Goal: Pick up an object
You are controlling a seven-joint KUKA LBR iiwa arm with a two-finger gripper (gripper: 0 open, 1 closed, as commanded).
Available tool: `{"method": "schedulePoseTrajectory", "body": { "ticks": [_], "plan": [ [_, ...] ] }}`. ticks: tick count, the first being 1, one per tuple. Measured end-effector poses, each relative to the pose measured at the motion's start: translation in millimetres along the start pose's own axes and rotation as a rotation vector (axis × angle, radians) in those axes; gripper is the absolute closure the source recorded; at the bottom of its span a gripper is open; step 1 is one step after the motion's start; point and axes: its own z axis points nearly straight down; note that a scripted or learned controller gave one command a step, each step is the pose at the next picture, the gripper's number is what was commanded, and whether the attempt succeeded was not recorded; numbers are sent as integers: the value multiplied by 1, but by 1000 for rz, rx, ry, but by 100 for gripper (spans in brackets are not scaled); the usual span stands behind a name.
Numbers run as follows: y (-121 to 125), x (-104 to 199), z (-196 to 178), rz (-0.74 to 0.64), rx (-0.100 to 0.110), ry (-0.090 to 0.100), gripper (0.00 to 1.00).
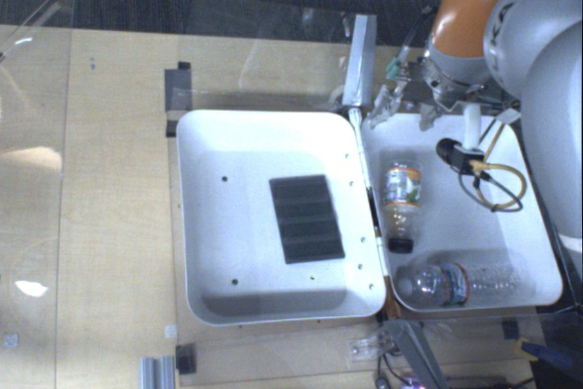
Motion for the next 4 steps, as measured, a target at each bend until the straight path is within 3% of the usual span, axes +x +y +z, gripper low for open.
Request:
{"method": "schedulePoseTrajectory", "body": {
  "ticks": [1, 2, 3, 4],
  "plan": [
    [-51, -55, 99, -104, -2, -1, 0],
    [-63, -120, 98, -269, -2, -2, 0],
    [-100, -109, 97, -360, -5, -3, 0],
    [-57, -64, 99, -302, -4, 0, 0]
  ]
}}
